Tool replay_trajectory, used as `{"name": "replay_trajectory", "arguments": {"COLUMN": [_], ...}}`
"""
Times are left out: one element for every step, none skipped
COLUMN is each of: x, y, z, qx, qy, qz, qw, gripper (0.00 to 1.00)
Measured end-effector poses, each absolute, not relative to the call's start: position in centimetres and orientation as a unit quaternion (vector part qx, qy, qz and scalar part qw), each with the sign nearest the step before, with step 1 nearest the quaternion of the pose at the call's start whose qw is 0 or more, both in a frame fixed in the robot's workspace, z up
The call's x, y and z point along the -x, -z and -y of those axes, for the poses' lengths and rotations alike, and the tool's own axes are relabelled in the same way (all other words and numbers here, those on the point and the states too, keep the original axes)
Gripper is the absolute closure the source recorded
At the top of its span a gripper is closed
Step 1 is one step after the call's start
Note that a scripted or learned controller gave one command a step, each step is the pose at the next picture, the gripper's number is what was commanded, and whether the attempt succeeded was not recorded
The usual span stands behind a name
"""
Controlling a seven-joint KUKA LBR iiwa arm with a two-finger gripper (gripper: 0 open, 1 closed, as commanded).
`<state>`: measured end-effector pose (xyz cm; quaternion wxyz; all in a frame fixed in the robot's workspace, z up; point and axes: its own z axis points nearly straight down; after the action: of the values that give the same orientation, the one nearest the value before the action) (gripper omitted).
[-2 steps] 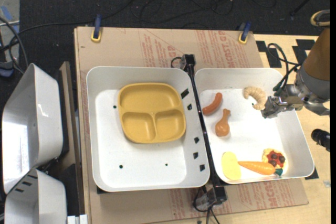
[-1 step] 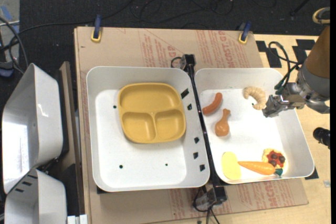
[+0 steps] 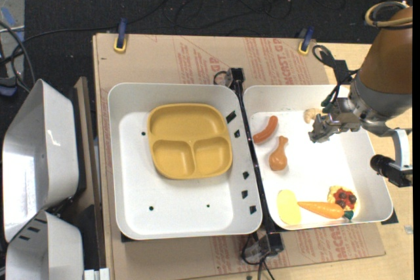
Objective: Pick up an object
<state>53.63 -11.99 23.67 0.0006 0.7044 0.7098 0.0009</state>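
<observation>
The right bin holds a red sausage, a brown chicken drumstick, an orange carrot, a pale yellow round piece, a pizza slice with red topping and a small beige piece near the far wall. My gripper hangs over the upper right part of this bin, just right of the beige piece and well right of the sausage. I see nothing between its tips.
In the left bin lies a yellow divided plate. The arm's grey and orange body covers the right bin's far right corner. A black divider runs between the bins. Cables lie beyond the bench.
</observation>
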Motion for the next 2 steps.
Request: {"name": "replay_trajectory", "arguments": {"x": [-55.1,-55.0], "y": [-24.0,-24.7], "z": [7.1,1.7], "qx": [-0.704,-0.704], "qy": [-0.0010,-0.0007], "qz": [-0.710,-0.710], "qw": [0.000,0.000], "gripper": [1.00,1.00]}}
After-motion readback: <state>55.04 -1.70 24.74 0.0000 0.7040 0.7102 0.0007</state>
